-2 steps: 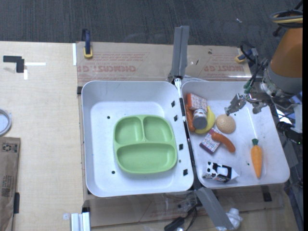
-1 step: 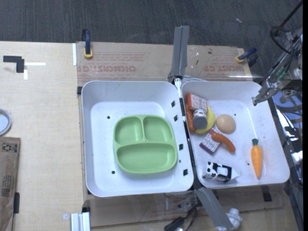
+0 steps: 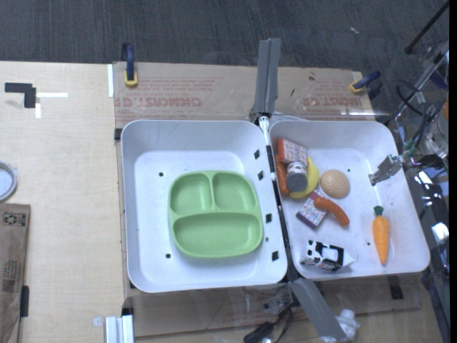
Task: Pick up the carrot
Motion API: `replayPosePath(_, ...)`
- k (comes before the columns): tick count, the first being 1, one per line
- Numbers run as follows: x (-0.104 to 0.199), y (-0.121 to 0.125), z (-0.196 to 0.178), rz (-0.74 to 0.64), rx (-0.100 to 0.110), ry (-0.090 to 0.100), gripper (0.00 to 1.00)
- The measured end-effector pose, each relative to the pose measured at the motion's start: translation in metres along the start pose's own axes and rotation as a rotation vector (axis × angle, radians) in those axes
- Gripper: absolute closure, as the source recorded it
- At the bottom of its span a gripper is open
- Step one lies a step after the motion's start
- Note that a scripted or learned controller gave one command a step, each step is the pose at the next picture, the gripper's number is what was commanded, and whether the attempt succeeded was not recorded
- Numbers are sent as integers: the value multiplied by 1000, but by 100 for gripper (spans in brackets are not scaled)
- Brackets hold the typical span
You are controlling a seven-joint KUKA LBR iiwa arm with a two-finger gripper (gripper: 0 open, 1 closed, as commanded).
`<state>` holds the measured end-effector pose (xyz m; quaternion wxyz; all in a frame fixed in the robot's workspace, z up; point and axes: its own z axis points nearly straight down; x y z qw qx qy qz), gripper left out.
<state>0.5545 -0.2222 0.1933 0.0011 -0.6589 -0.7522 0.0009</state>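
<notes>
The carrot is orange with a small green top. It lies lengthwise near the right wall of the right bin, tip pointing to the front. My gripper hangs at the bin's right side, behind the carrot and about a hand's width from its green top. Nothing sits between gripper and carrot. The arm comes in over the bin's right rim.
The right bin also holds a red sausage, a bread roll, a yellow fruit, a red box, a purple packet and a black-and-white carton. A green divided plate lies in the left bin.
</notes>
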Motion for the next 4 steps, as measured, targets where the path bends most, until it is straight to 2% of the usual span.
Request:
replayPosePath(1, 51, -23, -31, -129, -2, -1, 0)
replayPosePath(2, 12, -54, 92, -279, -4, -2, 0)
replayPosePath(3, 13, -52, 83, -277, -8, -1, 100)
replayPosePath(4, 74, -31, -4, -158, -3, -2, 100)
